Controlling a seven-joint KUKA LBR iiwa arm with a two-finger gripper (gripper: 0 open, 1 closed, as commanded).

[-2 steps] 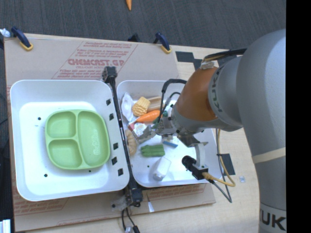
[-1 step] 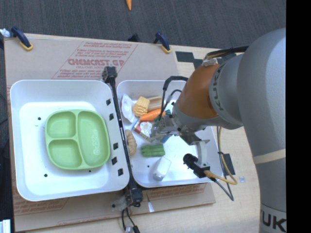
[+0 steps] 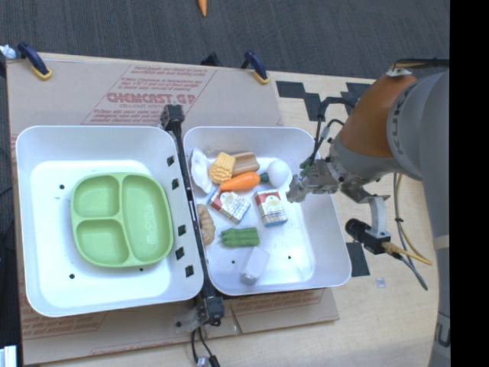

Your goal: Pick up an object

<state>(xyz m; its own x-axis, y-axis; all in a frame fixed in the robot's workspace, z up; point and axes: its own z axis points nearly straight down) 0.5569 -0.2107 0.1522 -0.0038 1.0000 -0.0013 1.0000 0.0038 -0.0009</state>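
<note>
The right bin (image 3: 325, 239) holds several small things: an orange carrot (image 3: 239, 182), a white egg (image 3: 277, 172), a yellow corn piece (image 3: 221, 167), a brown block (image 3: 246, 161), two small red-and-white cartons (image 3: 231, 205) (image 3: 270, 207), a green pickle-like piece (image 3: 240, 238), a white bottle (image 3: 254, 264) and a tan bread piece (image 3: 205, 224). My gripper (image 3: 298, 189) hangs low over the right side of this bin, just right of the egg and above the nearer carton. Nothing is visibly held in it.
The left bin (image 3: 30, 281) carries a green divided plate (image 3: 122, 219). Black clips run along the divider (image 3: 183, 205) between the bins. Cardboard (image 3: 153, 90) with blue-and-yellow clamps (image 3: 256, 66) lies behind. A small orange carrot (image 3: 202, 3) lies on the dark floor.
</note>
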